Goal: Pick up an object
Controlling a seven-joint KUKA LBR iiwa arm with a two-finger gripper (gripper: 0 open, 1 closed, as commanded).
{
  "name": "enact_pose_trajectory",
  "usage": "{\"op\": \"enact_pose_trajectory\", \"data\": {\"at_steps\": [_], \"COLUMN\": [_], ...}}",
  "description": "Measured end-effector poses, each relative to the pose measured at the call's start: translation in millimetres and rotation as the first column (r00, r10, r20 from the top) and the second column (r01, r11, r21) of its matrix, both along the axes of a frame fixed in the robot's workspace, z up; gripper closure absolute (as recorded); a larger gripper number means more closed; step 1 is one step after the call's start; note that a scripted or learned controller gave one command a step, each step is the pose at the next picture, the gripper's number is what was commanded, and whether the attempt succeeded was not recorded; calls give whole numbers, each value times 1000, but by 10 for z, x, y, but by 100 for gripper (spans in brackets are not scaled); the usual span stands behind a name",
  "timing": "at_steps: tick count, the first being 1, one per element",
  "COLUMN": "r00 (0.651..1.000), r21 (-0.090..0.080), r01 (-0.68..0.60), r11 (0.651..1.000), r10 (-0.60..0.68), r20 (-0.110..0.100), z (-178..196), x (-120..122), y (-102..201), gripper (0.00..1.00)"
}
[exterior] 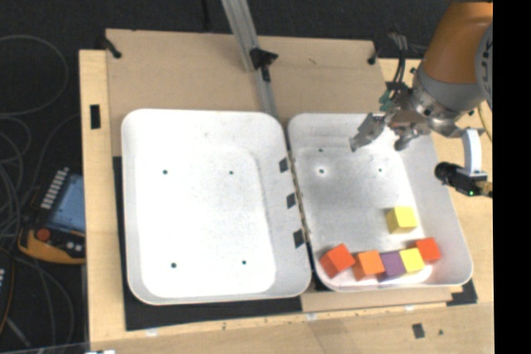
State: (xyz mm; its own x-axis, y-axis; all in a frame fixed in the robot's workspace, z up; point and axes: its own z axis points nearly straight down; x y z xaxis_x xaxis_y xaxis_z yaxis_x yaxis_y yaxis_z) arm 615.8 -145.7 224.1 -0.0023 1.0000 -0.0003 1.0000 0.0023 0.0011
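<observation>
The approach step is judged to be in hand, since the gripper [383, 137] is seen spread wide and empty at the upper right, so a descent toward the blocks, such as the yellow block [401, 218], clustered lower right in the right bin [348, 178], is called for.

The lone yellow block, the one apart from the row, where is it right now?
The yellow block lies in the right bin, toward its right side, just above the row of blocks along the near edge.
</observation>
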Motion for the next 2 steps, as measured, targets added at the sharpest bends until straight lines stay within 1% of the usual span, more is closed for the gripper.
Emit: {"op": "enact_pose_trajectory", "data": {"at_steps": [1,2], "r00": [1000,1000], "r21": [0,-2], "r01": [8,4], "r11": [1000,1000], "r10": [-8,-4], "r20": [-11,4], "z": [-839,-1268], "x": [-750,-896], "y": [-491,-582], "gripper": [0,0]}}
